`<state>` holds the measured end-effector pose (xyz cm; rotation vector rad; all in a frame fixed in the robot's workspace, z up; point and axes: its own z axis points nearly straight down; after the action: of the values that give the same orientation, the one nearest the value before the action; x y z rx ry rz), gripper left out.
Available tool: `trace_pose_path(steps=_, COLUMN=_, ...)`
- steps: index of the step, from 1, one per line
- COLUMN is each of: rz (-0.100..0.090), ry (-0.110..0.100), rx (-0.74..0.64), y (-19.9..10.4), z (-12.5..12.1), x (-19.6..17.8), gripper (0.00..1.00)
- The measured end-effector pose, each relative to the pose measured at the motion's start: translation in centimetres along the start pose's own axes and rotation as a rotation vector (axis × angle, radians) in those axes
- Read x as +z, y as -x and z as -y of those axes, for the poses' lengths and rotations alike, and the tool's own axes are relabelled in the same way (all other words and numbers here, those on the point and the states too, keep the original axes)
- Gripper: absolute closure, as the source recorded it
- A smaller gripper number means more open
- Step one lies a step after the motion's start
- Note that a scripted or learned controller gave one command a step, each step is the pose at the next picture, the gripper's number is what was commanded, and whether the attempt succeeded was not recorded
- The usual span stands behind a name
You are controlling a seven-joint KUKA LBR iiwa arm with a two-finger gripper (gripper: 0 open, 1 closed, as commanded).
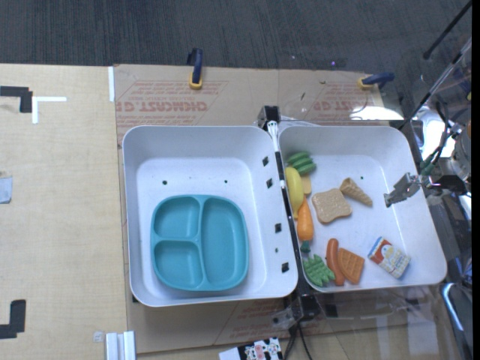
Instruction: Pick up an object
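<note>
Nothing is picked up yet, as I judge it: my tool (403, 190) hangs at the right edge of the frame, over the right bin (390, 142), and I cannot tell its state. That bin keeps every candidate: toast slice (331, 205), small carton (388, 258), carrot (304, 220), yellow piece (295, 187) and green pieces (301, 162). The left bin (187, 145) carries a teal divided tray (200, 242). Choosing, descending and grasping all remain.
</note>
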<state>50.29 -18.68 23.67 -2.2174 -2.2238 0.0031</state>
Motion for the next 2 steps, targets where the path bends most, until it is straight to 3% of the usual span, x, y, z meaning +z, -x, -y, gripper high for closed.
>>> trace_pose_path(steps=1, rz=0.0, ry=-0.001, rx=0.07, y=0.0, z=-5.1, x=12.6, gripper=0.0)
trace_pose_path(steps=2, rz=0.001, ry=0.001, rx=0.216, y=-0.7, z=-10.0, x=14.5, gripper=0.0)
